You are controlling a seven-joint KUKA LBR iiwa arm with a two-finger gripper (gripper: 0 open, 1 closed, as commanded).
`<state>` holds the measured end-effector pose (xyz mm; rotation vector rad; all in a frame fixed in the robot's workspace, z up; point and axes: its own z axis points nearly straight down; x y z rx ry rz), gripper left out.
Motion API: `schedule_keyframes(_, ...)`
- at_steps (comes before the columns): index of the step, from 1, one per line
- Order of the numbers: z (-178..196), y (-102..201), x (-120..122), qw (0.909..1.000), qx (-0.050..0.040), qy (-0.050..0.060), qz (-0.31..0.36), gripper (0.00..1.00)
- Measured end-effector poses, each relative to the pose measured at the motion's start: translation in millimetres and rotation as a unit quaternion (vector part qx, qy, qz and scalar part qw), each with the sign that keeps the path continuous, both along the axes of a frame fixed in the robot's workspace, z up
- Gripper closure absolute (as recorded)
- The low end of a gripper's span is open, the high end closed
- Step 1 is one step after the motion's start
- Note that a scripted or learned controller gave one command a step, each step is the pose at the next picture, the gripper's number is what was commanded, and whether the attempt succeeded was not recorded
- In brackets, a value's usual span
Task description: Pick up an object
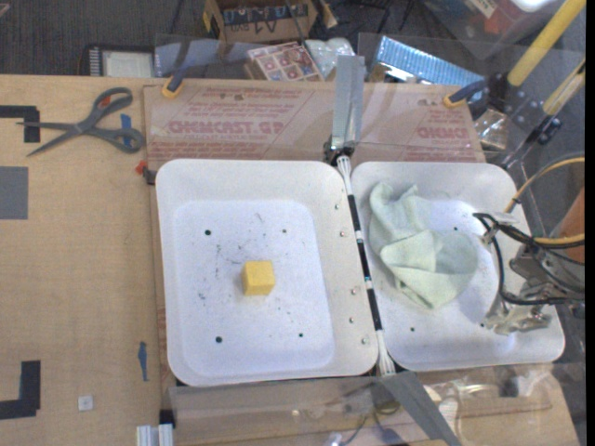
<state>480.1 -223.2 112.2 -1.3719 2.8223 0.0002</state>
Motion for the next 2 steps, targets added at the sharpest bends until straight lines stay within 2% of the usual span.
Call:
schedule_keyframes(1, -25, 1, 5, 0.9650, -0.0009, -0.002, 0.262, 1.00)
schedule_keyframes(2, -24, 24, 2, 0.9720, -0.0033, -0.001, 0.235, 1.00)
